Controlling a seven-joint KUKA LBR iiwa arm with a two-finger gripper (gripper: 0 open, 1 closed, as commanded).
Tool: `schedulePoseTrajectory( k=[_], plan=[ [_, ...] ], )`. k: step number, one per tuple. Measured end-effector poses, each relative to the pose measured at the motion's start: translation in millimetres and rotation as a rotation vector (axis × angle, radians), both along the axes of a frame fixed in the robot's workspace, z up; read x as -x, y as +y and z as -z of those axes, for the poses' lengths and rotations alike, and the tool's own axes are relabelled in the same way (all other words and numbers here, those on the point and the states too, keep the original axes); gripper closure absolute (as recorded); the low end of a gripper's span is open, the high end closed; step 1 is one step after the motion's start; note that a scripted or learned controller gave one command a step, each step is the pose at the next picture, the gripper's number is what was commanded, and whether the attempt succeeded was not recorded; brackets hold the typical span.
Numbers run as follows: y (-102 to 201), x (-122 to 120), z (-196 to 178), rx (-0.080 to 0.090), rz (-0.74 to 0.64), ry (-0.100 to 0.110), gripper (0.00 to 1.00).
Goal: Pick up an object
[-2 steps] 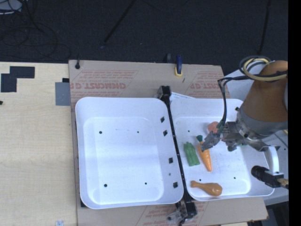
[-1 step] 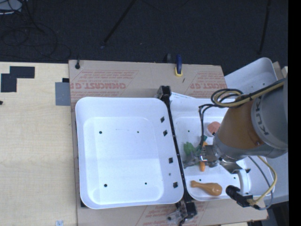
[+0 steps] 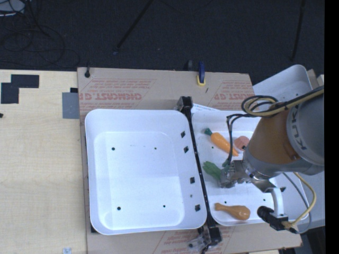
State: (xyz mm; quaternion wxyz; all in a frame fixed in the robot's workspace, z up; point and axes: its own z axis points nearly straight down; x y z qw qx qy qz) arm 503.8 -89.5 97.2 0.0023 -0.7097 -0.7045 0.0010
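My gripper [image 3: 228, 178] is down inside the right bin [image 3: 249, 221], beneath the orange wrist band. Its tips sit at the right end of a green object [image 3: 212, 169] lying on the bin floor; whether they touch it is unclear. An orange carrot-shaped toy [image 3: 222, 142] lies toward the bin's far side, with a pink object [image 3: 242, 141] just right of it, partly hidden by the arm. A tan drumstick-shaped object [image 3: 233, 210] rests near the bin's front edge.
The left bin [image 3: 137, 173] sits beside the right one, parted from it by a black clamp bar [image 3: 193, 163]. Cables [image 3: 259, 106] loop above the arm. A black fitting [image 3: 270, 217] hangs at the arm's lower right.
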Motion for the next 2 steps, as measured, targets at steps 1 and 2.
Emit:
schedulePoseTrajectory(
  k=[1, 2],
  plan=[
    [-119, 20, -123, 0.006, -0.002, -0.008, 1.00],
    [-125, 28, -297, 0.008, -0.008, -0.017, 1.00]
  ],
)
